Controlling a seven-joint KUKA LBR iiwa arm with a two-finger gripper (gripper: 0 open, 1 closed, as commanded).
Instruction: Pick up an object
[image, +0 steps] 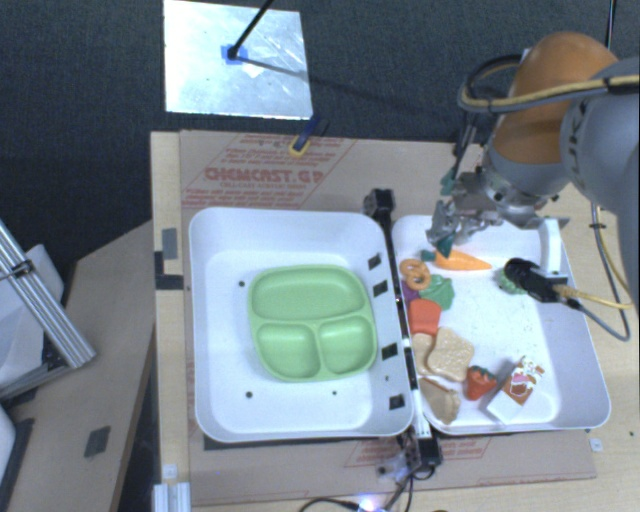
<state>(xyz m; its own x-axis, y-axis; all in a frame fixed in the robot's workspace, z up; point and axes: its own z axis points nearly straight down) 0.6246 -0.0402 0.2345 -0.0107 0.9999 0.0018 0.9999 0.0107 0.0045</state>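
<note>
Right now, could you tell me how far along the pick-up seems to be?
Done: the gripper is low in the right bin, at the carrot's left end. In hand: nothing visibly held; the carrot lies on the bin floor. Left: grasp and lift an object. The green tray sits in the left bin.

A dark blue-grey carpeted floor (80, 120) surrounded the bench. The bench (165, 180) had a pale wooden top, and a sheet of brown cardboard (265, 175) with red printing lay over it, reaching toward the far edge. Beyond the bench's far edge a square, shiny metal plate (240, 60) lay on the floor, catching the light, with a thin dark rod slanting down to a blue fitting (233, 53) on it. At the near left corner stood a lower tan surface (100, 300), and a silver aluminium frame rail (40, 300) crossed it.
</note>
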